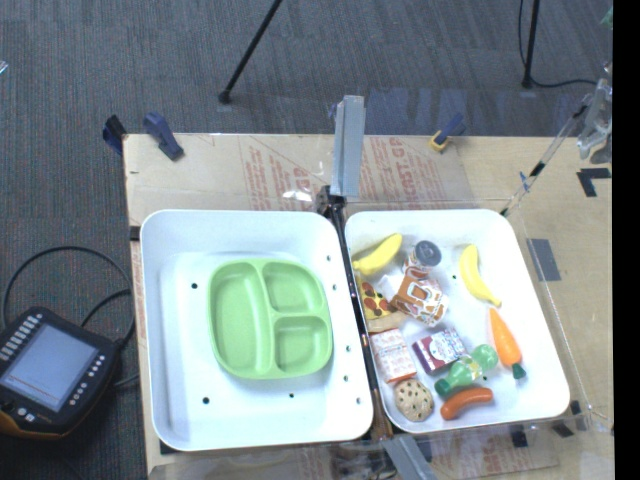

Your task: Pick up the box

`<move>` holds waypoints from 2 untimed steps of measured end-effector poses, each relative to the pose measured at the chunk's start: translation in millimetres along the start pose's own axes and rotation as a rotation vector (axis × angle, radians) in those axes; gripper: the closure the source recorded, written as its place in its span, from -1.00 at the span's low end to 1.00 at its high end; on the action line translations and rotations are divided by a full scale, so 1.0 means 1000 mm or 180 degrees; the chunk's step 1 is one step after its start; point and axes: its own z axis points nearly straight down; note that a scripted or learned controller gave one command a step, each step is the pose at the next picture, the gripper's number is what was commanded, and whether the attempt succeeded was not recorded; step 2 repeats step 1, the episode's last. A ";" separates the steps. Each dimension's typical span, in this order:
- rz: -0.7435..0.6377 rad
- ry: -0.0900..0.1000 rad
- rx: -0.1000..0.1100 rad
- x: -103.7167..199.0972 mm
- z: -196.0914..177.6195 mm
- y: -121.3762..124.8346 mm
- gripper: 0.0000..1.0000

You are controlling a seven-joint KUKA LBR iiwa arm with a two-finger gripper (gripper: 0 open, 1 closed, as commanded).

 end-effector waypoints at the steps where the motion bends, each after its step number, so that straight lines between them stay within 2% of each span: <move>1: -0.0029 -0.0011 0.0016 0.003 -0.007 0.000 1.00; 2: -0.0029 -0.0011 0.0016 0.003 -0.007 0.000 1.00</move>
